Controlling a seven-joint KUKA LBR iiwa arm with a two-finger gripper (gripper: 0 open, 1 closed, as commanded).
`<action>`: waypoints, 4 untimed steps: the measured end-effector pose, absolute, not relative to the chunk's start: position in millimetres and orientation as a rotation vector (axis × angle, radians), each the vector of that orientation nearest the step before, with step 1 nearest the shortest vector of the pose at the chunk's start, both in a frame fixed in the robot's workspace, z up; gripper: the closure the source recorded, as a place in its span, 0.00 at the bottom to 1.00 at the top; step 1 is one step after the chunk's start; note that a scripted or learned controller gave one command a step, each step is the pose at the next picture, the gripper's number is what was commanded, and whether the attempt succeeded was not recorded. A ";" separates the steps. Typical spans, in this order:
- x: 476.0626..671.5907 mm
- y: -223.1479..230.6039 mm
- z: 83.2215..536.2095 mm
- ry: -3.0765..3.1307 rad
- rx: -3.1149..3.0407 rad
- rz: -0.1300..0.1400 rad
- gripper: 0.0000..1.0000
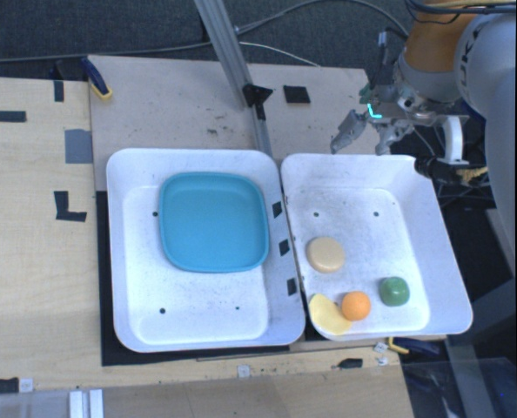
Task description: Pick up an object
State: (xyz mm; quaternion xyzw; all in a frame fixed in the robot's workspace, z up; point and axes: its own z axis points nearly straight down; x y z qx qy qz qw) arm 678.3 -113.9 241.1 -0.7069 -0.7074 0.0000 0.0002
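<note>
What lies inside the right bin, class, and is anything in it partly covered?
Inside the right bin lie a beige disc, a green ball, an orange ball and a yellow piece. The orange ball overlaps the yellow piece's edge, hiding that part.

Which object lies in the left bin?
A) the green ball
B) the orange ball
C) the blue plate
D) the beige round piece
C: the blue plate lies alone in the left bin, while the green ball, the orange ball and the beige round piece are all in the right bin.
</note>
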 end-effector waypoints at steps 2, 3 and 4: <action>671.7 -107.1 182.1 -2.219 -2.218 0.005 0.00; 676.4 -103.4 120.9 -2.219 -2.217 0.006 0.00; 676.1 -102.8 87.8 -2.222 -2.220 0.002 0.00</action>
